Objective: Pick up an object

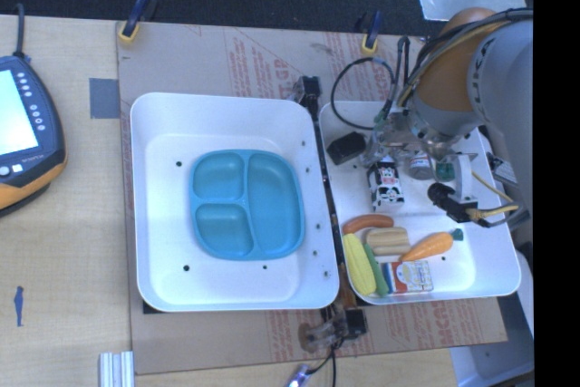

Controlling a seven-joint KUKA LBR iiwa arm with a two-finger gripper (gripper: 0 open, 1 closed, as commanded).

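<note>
Two white bins sat side by side on the bench; the gripper [388, 160] hung low in the right bin [494, 281], its grip impossible to read. A small cow figure [388, 186] stood beneath; descending squarely over it seemed wisest.

Plate [246, 203] in left bin [154, 127]; toys [390, 254] in right bin [494, 272].

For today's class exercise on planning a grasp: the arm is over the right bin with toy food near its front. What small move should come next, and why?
Probably a short shift toward the bin's front, then a descent. The two-finger gripper sits above the small black-and-white cow-patterned carton, while the orange plastic carrot and yellow toy corn cob lie apart from it, in the shallow white right bin.
</note>
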